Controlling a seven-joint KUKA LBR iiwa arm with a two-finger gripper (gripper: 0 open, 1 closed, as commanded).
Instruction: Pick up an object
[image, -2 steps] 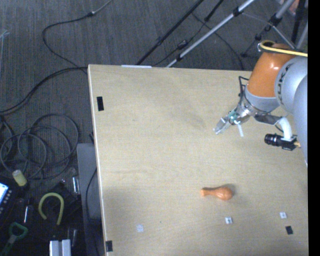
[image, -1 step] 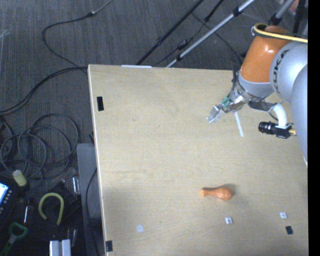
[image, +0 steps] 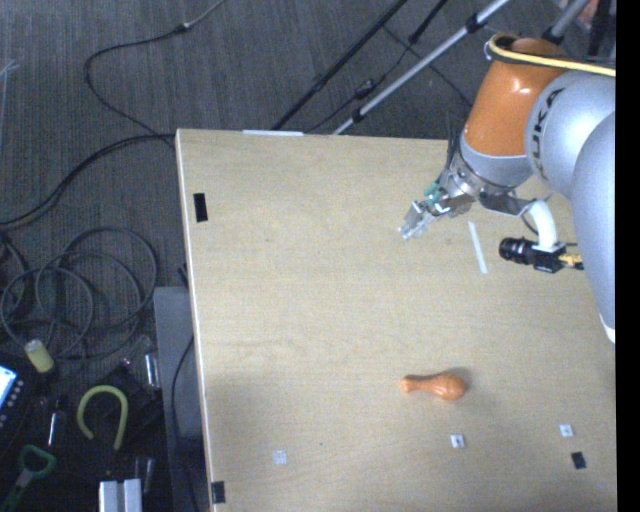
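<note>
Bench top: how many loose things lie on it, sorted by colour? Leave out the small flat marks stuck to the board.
Orange: 1, the gourd-shaped thing
White: 1, the thin stick
Total: 2

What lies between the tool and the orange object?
Nothing: in the camera view, bare tan board runs from the tool to the orange object.
</note>
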